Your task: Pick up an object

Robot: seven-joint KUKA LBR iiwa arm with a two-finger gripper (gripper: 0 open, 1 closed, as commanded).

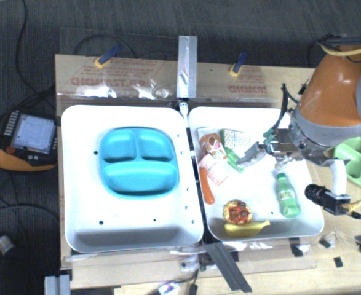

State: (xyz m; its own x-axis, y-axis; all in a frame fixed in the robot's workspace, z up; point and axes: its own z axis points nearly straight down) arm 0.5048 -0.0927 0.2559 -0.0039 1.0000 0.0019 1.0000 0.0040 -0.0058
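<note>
Though near packets (220,152), hand (252,154) unladen.

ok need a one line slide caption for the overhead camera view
KUKA arm's gripper above the right bin, near a green bottle, banana and carrot; blue divided plate in the left bin.

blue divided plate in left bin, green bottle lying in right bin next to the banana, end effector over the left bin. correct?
Not quite. The camera view shows the end effector over the right bin, not the left. The rest holds: the blue divided plate sits in the left bin, and the green bottle lies near the banana.
</note>
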